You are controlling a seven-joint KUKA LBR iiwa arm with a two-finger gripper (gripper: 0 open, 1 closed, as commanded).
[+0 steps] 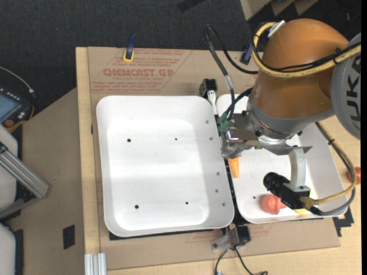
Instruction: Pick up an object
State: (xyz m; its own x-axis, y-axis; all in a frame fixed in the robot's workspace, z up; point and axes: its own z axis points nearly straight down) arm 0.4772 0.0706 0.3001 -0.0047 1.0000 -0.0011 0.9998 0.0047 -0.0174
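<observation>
Two objects are lying in my right bin (pixel 321 148): an orange piece (pixel 234 167) under my tool (pixel 232 150), a pink lump (pixel 271 204) nearby. Nothing is lifted; tool's state I cannot tell.

two shallow white bins sit side by side on a brown cardboard sheet (pixel 149 67) printed with red lettering. the left bin (pixel 114 171) has rounded corners and four small dark dots on its floor. the right bin (pixel 327 153) is largely covered from above, with bare patches near its lower edge. a blue and yellow clamp (pixel 129 51) grips the cardboard's far edge. dark carpet (pixel 86 10) lies beyond. an aluminium rail (pixel 20 168) slants along the left side, near a device with a blue screen (pixel 8 105).
</observation>
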